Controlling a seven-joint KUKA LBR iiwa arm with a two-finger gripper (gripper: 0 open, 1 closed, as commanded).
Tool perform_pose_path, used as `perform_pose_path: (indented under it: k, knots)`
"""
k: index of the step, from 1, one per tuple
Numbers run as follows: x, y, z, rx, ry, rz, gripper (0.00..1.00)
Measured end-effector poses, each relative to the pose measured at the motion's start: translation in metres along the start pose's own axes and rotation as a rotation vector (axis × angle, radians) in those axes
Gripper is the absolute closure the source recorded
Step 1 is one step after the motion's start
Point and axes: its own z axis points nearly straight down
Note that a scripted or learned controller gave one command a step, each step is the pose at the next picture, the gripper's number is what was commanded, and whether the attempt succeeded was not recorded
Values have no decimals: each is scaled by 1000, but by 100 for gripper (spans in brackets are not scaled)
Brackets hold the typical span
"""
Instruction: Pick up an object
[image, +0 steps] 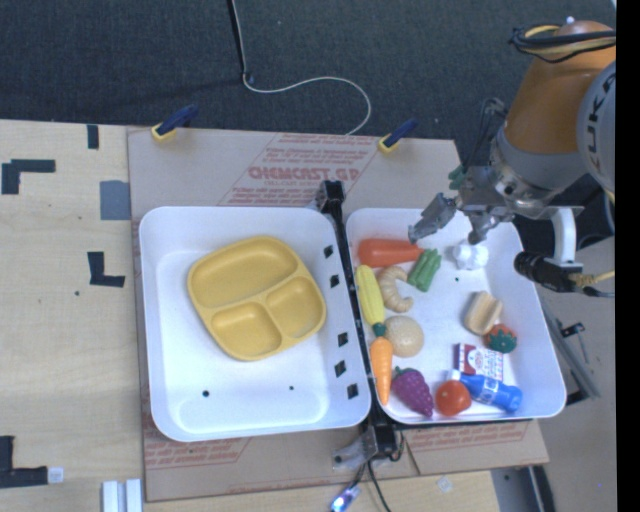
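The tool (456, 222) hangs open over the far end of the right bin (548, 345), holding nothing. Just below it lie a green pod (425, 269) and a white piece (467, 256). Better to descend straight, straddling one item, clear of the orange sausage (388, 250).

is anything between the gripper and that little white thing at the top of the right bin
Nothing visible does. The gripper hangs open just above the white object, with bare bin floor around it; the green vegetable lies beside it to the left, clear of the path.
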Motion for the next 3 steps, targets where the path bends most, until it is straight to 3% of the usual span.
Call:
perform_pose_path:
  k: [1,2,3]
  knots:
    - [52,-63,48,9,2,-2,0]
    - [101,-112,83,10,2,-3,0]
    - [98,-109,71,4,0,0,100]
